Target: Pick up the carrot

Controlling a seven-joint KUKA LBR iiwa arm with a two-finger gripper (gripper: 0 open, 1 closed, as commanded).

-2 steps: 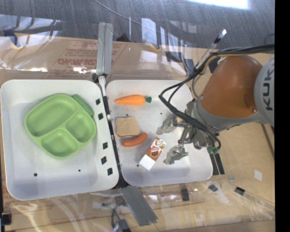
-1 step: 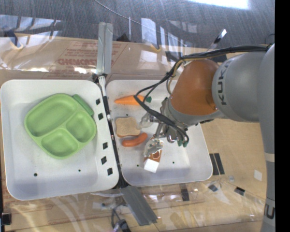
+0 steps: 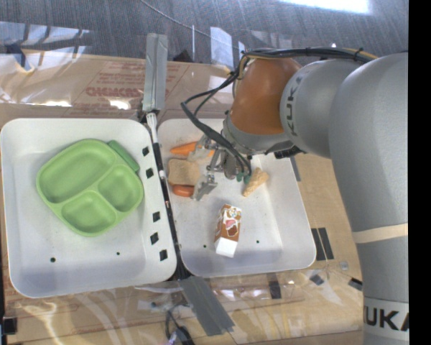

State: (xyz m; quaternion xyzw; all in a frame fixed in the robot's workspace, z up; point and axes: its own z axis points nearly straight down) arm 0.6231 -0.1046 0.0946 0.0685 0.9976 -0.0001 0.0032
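Carrot: small orange tapered carrot, long axis left-right, far-left part of right white bin.
Claw: claw just near-right of it; opening: cannot tell.

I see the tabletop, brown and covered in shiny clear film, carrying two shallow white bins side by side: the left bin toward its left edge, the right bin beside it, their inner rims touching mid-tabletop.
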